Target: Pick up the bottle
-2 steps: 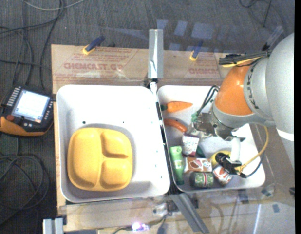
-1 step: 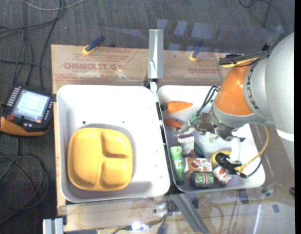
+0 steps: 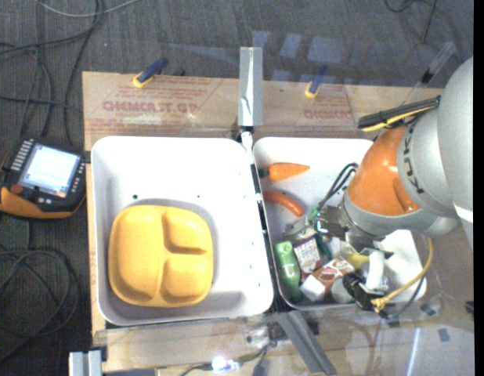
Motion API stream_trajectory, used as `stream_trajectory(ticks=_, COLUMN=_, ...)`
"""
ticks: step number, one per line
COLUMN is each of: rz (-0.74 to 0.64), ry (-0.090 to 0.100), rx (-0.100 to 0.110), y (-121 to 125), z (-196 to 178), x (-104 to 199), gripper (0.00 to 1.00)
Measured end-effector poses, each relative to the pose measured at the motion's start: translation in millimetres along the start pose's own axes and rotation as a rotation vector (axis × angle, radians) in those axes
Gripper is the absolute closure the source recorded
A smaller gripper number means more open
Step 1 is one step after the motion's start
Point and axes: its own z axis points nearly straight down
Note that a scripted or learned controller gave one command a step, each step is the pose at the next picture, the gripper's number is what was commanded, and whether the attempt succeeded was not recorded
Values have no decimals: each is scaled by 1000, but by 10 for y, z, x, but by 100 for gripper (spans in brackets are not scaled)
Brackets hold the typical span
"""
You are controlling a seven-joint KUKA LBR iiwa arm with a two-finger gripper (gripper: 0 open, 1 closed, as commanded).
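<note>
Robot arm over a cluttered right bin; a green bottle lies at the bin's 7 o'clock.
The bottle looks small, light and stiff, probably slick plastic that may roll. It lies along the bin's left wall, with cartons touching its 3 o'clock side, so a hold across its middle has little room either side. The tool sits near the bin's centre, at the bottle's 2 o'clock; whether it is spread or closed cannot be told. A carrot lies at 12 o'clock. The clearest way out seems straight up.

Fixed overhead camera, slanted down, both bins visible
</note>
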Motion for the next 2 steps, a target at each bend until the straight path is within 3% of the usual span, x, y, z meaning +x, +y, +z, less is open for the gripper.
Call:
stream_trajectory(ticks=1, rz=261, ry=-4, rx=20, y=-56, z=-858, x=-406, gripper=0)
stream_trajectory(ticks=2, rz=254, ry=-3, rx=21, y=254, z=-921, x=401, gripper=0)
